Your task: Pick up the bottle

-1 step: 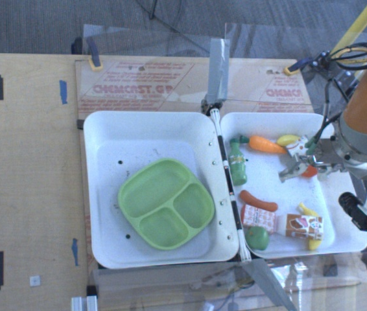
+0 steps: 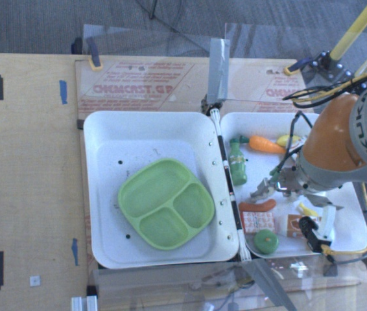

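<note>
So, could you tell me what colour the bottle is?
Green, seen in the camera view: the bottle lies in the right bin.

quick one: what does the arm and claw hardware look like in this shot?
The arm has a bulbous orange band, with grey casing at the view's right edge bearing part of dark KUKA lettering. Below the orange sits a grey wrist section. Black cables loop above it. The claw is small, silvery metal with slim fingers.
</note>
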`<state>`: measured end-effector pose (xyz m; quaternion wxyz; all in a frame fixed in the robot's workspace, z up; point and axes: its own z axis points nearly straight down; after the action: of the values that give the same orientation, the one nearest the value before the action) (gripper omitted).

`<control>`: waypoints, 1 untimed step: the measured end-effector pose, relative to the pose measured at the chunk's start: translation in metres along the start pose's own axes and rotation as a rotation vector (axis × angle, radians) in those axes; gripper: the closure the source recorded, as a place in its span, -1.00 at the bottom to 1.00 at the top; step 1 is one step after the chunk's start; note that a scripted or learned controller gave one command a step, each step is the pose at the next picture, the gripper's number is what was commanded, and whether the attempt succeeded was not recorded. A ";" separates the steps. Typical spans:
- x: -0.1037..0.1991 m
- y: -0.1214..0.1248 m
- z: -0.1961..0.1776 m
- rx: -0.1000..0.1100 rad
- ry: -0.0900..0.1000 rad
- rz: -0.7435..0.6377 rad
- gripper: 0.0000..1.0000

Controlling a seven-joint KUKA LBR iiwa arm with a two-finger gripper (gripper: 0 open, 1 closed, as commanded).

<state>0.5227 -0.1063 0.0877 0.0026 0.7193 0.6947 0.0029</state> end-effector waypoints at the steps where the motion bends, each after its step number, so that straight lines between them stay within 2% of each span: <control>1: -0.002 -0.039 -0.010 0.015 0.001 0.150 -1.00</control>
<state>0.4833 -0.1068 0.0972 -0.0033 0.7692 0.6390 -0.0016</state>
